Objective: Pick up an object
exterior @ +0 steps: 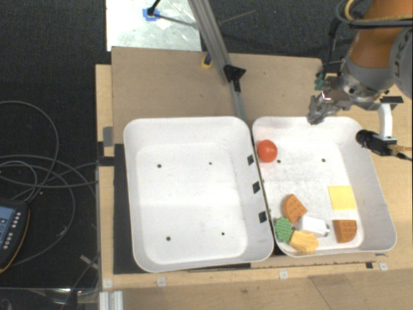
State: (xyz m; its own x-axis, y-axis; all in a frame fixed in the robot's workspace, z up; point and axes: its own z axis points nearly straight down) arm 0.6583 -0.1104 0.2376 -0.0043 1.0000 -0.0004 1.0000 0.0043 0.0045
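My gripper (pixel 317 113) hangs over the far edge of the right bin (pixel 361 173), above its back rim. Nothing shows between its fingers. A red ball (pixel 267 150) lies near the bin's left wall, well to the gripper's left and nearer the camera. Towards the front of the bin lie an orange waffle piece (pixel 294 207), a yellow square block (pixel 341 197), a brown block (pixel 345 230), a white piece (pixel 314 225), a green piece (pixel 283 228) and a yellow-orange piece (pixel 304 241).
The left bin (pixel 193 192) sits beside the right one, joined by black clips (pixel 256 186). A grey pole (pixel 216 37) slants across the bench behind the bins. Cables lie on the floor at the left.
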